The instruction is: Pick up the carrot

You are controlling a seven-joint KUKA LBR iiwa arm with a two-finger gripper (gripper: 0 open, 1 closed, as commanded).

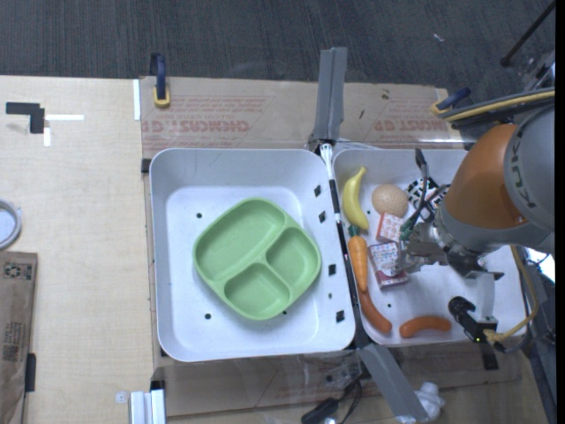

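Left bin (168,254), shallow and white, carrying a light green three-compartment plastic plate (257,259). Right bin (388,159), equally white, crowded: long orange carrot (357,263) lying along the left wall, curved yellow banana (354,198) above it, red-orange sausage (375,315) below, another sausage (425,326) nearer the front wall. Beige egg-shaped item (389,200) and red-and-white packets (386,253) just beside the carrot. Grey two-finger gripper (409,261) over the packets, near the carrot; finger state impossible to tell.
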